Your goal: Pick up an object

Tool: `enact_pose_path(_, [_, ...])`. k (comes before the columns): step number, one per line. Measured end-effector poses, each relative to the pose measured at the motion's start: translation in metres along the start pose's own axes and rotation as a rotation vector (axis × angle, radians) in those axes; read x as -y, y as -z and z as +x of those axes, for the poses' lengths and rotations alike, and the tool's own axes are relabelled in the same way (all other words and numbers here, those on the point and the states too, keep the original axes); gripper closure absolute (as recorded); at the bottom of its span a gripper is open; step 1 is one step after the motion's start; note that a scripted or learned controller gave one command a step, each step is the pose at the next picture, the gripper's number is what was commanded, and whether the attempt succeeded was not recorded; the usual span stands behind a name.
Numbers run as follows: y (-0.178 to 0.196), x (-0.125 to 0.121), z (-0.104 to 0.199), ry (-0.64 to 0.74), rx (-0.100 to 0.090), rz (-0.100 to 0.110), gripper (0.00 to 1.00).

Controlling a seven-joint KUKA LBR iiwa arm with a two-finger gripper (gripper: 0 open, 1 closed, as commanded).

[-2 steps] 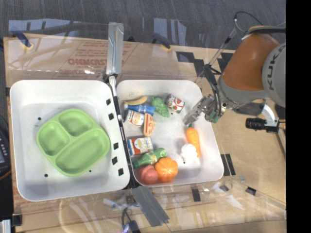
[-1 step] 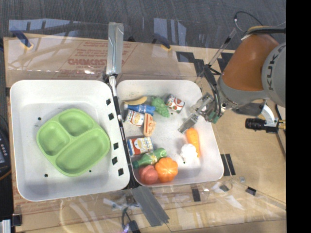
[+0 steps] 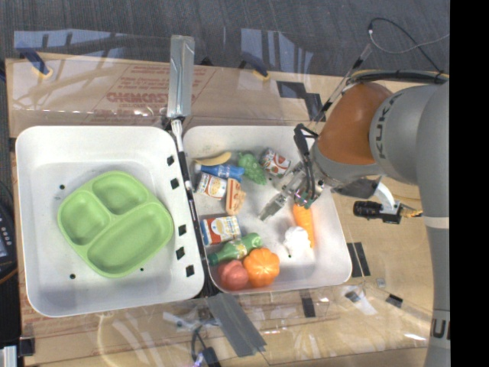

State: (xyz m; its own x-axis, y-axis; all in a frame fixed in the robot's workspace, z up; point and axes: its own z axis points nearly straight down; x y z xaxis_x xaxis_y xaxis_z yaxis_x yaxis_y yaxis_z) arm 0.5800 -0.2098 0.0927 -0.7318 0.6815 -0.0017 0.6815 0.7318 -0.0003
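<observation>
My gripper (image 3: 287,202) hangs low inside the right bin (image 3: 336,239), its fingers open over bare bin floor with nothing between them. An orange carrot (image 3: 304,220) lies just below and to the right of it, touching a white lumpy item (image 3: 296,241). A small printed box (image 3: 235,197) lies to the gripper's left and a red-and-white can (image 3: 275,161) just above it. Green grapes (image 3: 250,167) and a banana (image 3: 214,159) lie along the bin's far side. An orange fruit (image 3: 262,266) and a red apple (image 3: 234,275) rest at the near edge.
The left bin (image 3: 38,281) holds a green divided plate (image 3: 114,222). A blue box (image 3: 221,172), a juice carton (image 3: 223,228) and a green vegetable (image 3: 233,249) crowd the right bin's left side. The divider wall (image 3: 187,212) runs between the bins.
</observation>
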Motion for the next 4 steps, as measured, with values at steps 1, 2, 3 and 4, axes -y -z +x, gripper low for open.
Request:
enact_pose_path(1, [0.073, -0.049, -0.054, 0.264, 0.000, -0.001, 0.00])
enact_pose_path(2, [0.116, -0.028, -0.029, 0.625, -0.004, -0.001, 0.00])
enact_pose_path(3, [0.118, -0.084, -0.001, 0.745, -0.003, -0.001, 0.00])
enact_pose_path(4, [0.096, -0.019, -0.021, 0.614, -0.006, 0.000, 0.00])
